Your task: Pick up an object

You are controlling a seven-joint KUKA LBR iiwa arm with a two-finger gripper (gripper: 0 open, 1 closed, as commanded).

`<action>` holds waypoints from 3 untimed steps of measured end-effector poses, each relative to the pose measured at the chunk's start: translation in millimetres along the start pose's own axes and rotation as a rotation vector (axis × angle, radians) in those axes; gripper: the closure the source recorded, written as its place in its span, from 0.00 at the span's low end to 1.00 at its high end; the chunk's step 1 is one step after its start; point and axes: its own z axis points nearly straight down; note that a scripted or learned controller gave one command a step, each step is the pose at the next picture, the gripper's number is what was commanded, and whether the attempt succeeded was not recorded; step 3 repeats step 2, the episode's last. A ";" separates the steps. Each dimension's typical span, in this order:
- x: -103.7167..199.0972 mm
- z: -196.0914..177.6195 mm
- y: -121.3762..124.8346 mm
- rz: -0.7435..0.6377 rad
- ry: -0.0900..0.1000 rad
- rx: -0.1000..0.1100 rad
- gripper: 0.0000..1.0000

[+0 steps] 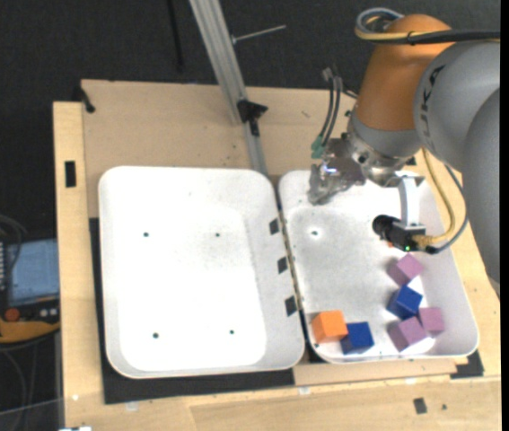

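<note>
The right bin holds six blocks, all crowded into its near right corner. There is one orange block against the near wall, with a blue block touching its right side. Farther right, a second blue block sits among three purple ones: one purple block just behind it, one just in front of it, and one to its right, near the bin's right wall.

The gripper hangs over the bin's far left corner, well apart from every block; whether it is spread or closed cannot be told, and nothing shows in it. The arm, with black cables looped beside it, covers the bin's far right part.

Left of this bin lies the second bin, white and speckled. Both rest on a tan bench. A metal rail slants down to the bench behind the bins. Left of the bench, a handheld device with cables lies on dark floor.
</note>
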 end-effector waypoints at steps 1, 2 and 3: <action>52.5 6.6 3.4 0.000 0.000 0.002 1.00; 103.0 9.9 6.5 0.000 -0.001 -0.001 1.00; 103.0 9.9 6.5 0.000 -0.001 -0.001 1.00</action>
